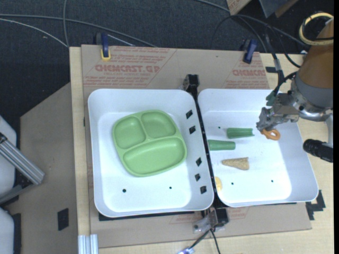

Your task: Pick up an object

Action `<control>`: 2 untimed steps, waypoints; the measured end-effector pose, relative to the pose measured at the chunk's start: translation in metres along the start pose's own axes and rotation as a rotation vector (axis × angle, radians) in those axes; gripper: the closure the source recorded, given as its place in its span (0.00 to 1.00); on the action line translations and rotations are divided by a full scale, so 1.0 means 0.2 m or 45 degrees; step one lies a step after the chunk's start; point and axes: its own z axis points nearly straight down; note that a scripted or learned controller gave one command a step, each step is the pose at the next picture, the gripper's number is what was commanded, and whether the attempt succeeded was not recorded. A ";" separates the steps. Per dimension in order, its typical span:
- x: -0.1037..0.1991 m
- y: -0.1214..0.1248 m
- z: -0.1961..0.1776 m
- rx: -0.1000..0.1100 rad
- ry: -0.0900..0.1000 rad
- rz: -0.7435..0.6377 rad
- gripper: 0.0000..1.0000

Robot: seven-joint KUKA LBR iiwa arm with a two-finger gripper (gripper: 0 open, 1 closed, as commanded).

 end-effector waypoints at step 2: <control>0.50 0.13 0.00 -0.005 -0.003 0.004 1.00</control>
